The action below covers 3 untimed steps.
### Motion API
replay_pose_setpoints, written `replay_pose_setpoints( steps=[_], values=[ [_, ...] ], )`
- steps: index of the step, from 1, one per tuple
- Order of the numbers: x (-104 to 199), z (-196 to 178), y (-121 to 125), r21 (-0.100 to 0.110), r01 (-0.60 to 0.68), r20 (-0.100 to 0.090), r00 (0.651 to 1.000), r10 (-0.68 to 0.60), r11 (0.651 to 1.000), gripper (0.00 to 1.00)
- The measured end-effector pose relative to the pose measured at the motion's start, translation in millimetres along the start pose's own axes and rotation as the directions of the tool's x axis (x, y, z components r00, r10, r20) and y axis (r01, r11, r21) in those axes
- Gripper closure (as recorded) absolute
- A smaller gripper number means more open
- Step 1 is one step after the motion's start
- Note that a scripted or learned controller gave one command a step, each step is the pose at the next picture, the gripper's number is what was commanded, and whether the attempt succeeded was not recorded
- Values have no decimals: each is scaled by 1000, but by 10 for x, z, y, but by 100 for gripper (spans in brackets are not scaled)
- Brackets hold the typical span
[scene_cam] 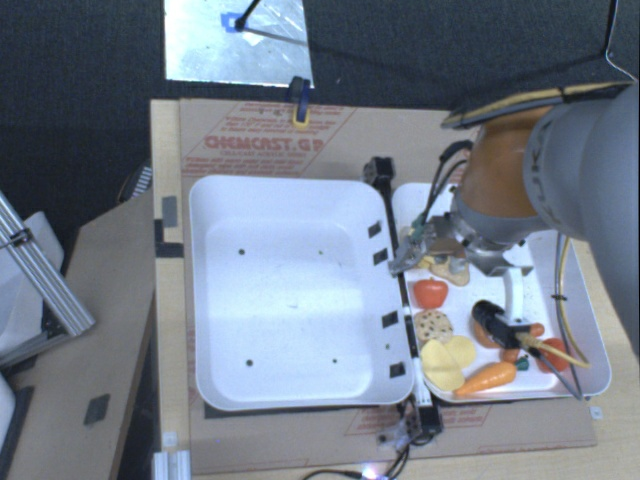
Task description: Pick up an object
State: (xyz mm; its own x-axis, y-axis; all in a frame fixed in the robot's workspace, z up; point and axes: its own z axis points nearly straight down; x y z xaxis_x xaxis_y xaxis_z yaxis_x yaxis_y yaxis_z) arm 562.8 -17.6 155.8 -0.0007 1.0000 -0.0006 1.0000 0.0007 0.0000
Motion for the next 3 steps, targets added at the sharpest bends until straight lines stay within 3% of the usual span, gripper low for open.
replay_pose_setpoints(
  steps=[1, 2, 3],
  values=[
    [848, -2246, 394, -23, 11, -5, 1000, -11, 1000, 0],
    [804, -2255, 376, -6, 9, 0, 1000, -9, 1000, 100],
    [1544, -2989, 101, -9, 12, -6, 1000, -12, 1000, 100]
  ],
)
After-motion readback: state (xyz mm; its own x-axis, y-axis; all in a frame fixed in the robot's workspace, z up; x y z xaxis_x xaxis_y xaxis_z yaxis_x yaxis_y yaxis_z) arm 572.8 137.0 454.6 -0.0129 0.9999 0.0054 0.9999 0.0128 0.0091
